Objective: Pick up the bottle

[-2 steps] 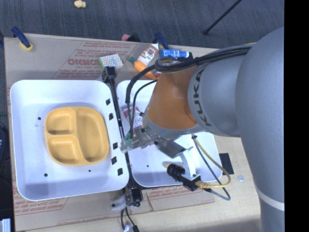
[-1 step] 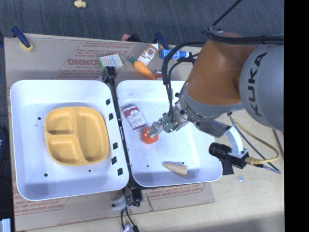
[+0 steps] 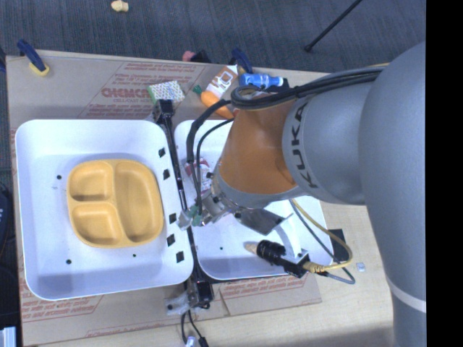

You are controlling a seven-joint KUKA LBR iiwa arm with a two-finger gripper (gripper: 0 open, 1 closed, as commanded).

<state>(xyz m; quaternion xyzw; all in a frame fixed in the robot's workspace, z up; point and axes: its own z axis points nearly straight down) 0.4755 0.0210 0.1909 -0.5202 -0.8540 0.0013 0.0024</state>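
Camera view, looking down at a slant. The arm [image 3: 304, 150], grey with an orange band, reaches in from the right and hangs over the right bin [image 3: 239, 266], its wrist lowered toward that bin's left side beside the divider where the two bins meet. This posture is consistent with a descent toward something on the bin floor, though the wrist covers most of that floor. The claw [image 3: 206, 212] lies beneath the wrist, where a few metal parts and cables show; whether it is spread or closed, and whether anything sits in it, cannot be told from this angle.

The bottle [image 3: 219, 85], with an orange body and a white label, lies just beyond the far rim of the right bin, near the upper edge of the desk [image 3: 362, 266], partly hidden by the arm. It appears to sit outside the bin and apart from the claw, so the pick is judged not yet made.

The left bin [image 3: 29, 194] holds a yellow compartment tray [image 3: 116, 201], lying flat near its centre, well clear of the arm. A small patterned packet [image 3: 166, 91] rests on the cardboard sheet [image 3: 108, 85] above the bins.
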